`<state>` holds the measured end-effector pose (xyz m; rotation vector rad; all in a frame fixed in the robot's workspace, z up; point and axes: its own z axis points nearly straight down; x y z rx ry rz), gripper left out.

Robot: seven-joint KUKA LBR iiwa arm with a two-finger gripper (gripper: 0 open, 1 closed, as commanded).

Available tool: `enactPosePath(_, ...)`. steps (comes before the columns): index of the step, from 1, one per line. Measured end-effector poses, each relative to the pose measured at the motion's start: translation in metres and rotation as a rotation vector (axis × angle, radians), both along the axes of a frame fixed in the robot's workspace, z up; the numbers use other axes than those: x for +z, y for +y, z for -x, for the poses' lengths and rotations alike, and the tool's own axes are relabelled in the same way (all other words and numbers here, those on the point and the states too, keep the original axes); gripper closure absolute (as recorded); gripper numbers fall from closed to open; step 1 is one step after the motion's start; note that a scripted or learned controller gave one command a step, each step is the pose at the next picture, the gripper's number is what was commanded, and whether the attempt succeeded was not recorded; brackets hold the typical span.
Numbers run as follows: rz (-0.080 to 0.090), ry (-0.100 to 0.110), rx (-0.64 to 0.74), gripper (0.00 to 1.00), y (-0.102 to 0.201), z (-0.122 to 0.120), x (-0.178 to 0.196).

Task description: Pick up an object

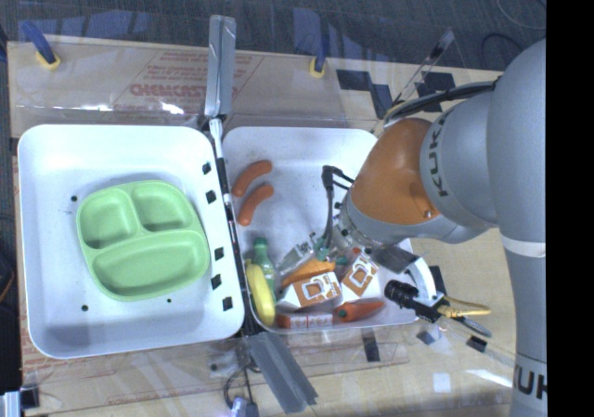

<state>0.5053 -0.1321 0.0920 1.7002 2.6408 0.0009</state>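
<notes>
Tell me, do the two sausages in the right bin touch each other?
Apart. The camera view shows a thin strip of white bin floor between the upper sausage and the lower sausage, which lie nearly parallel near the right bin's left wall.

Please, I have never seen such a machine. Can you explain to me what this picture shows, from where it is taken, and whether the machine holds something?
One camera fixed above the bench looks down at a slant. The grey robot arm with an orange band reaches in from the right. Its tool is lowered into the right white bin, over a pile of toy food: two brown sausages, a yellow banana, an orange carrot and small orange-and-white cartons. The left white bin holds a green divided plastic plate. I cannot tell whether the tool holds anything.
</notes>
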Motion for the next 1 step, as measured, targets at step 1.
enactPosePath(1, 0.001, -0.001, 0.004, 1.00, -0.0003, -0.0004, 0.0096)
